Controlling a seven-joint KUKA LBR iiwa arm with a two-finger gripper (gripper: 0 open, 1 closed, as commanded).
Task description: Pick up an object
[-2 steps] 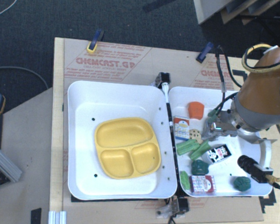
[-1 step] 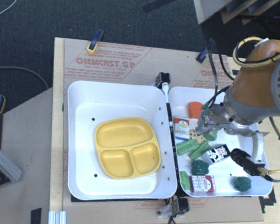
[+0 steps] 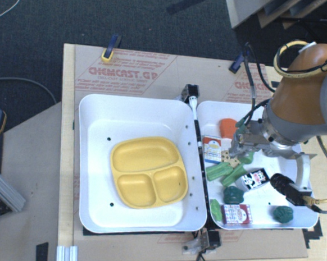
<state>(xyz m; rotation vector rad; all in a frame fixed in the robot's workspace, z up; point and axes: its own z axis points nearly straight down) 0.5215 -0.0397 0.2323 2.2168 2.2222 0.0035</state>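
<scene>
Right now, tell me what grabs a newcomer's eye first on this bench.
The yellow divided tray dominates, lying alone in the left bin. Next comes the grey arm with its orange band, reaching over the right bin, its hand low above a clutter of small things, including green pieces and an orange object.
</scene>
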